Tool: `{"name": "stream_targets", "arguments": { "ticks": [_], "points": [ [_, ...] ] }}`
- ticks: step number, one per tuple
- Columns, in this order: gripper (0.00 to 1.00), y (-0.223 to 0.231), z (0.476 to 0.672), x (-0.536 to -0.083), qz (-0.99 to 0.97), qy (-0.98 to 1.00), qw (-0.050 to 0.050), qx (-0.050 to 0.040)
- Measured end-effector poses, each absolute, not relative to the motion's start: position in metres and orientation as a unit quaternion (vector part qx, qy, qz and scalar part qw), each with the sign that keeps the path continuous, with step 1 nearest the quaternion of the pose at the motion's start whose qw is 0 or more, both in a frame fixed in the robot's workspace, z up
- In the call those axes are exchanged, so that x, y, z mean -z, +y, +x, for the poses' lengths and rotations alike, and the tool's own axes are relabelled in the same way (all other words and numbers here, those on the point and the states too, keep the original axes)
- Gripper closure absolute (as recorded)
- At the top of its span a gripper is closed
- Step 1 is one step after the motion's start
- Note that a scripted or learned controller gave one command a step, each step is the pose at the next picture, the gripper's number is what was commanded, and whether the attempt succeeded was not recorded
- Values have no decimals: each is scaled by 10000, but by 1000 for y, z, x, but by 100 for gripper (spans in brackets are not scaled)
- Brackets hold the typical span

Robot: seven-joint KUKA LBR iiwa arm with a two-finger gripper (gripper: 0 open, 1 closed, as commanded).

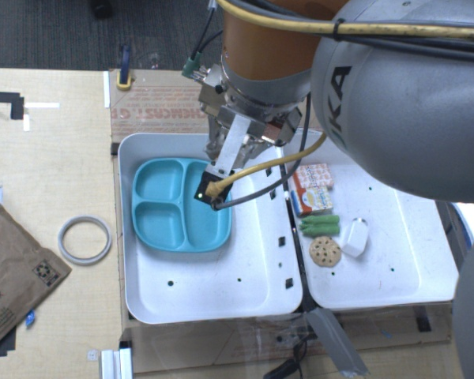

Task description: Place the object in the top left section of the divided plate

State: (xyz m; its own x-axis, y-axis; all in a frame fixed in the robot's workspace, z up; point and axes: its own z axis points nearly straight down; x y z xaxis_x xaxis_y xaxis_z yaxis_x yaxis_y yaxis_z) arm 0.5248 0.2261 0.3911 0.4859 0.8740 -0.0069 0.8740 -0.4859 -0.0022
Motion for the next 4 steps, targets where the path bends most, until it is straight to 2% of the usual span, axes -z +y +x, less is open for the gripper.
{"name": "stream_targets", "arguments": {
  "ticks": [1,2,3,4],
  "points": [
    [100,220,573,-349,9300,3676,7,25],
    [100,228,551,-282,8667,4988,5,33],
    [100,228,559,-358,9013,4332,8,22],
    [100,229,587,-440,7994,6008,7,22]
  ]
}}
